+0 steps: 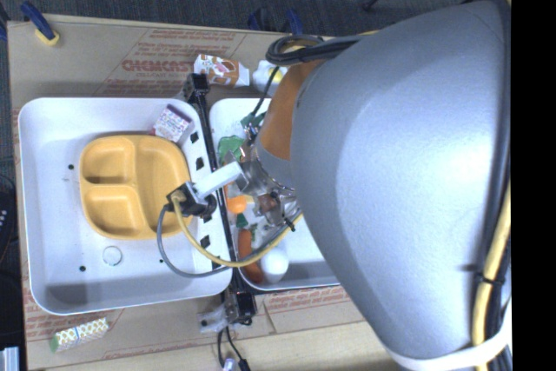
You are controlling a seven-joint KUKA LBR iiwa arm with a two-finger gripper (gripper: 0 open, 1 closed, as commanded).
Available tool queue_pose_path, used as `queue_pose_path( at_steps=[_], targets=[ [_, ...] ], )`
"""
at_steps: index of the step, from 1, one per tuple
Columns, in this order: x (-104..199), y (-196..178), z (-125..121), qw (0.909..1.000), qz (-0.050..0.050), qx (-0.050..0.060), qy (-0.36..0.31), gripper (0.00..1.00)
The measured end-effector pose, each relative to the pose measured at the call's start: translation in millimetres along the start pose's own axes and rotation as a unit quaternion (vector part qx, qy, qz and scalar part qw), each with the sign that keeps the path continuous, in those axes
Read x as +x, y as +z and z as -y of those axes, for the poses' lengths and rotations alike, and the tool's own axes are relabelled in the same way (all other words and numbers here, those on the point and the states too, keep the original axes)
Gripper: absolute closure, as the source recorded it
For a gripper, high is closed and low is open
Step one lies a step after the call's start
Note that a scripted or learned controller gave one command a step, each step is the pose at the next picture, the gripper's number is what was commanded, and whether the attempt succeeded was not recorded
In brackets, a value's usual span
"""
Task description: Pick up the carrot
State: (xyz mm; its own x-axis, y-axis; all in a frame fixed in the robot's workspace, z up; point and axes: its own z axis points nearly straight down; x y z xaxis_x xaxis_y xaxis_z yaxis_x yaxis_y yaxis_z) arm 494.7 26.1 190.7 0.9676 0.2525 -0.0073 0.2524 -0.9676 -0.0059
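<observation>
Two fingers cannot be made out beneath the wrist hardware, so whether the gripper (261,202) is open or closed, I cannot tell. Just at its nine o'clock lies an orange piece, probably the carrot (235,205), in the right bin (228,113) near the divider. At nine o'clock beyond sits the yellow tray (130,184). A good pick means centring over the carrot, clear of the bin wall, descending straight
</observation>
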Motion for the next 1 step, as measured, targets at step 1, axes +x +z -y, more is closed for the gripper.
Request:
queue_pose_path(
  at_steps=[1],
  targets=[
    [0.2, -9.6, 1.2, 1.0000, 0.002, 0.003, -0.004, 1.00]
  ],
)
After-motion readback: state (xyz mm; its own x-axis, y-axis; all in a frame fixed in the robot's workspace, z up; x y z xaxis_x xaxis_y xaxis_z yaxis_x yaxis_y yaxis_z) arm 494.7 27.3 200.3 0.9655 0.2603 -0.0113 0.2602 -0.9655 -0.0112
